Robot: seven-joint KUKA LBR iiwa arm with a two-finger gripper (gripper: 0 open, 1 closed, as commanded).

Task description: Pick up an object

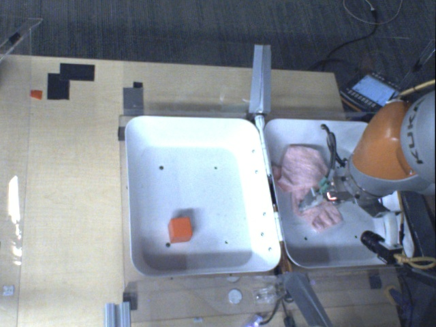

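A: Start from the divider post (261, 80) between the bins. What's on either side?

B: Left of it, the left bin (143, 182) with a small orange block (180, 229) toward its near edge. Right of it, the right bin (300, 251) with a crumpled pink cloth (303, 176) close to the post.

A: And the arm (388, 148)?

B: Over the right bin, farther from the post than the cloth, gripper (321, 196) down on the cloth's near part.

A: Jaws?

B: I can't tell; the wrist and cables mask them.

A: Step?

B: The grasp itself, I'd judge. Next comes closing on a fold, then a straight lift.

A: Any writing?

B: White letters on the orange band, cut off at the frame, not legible.
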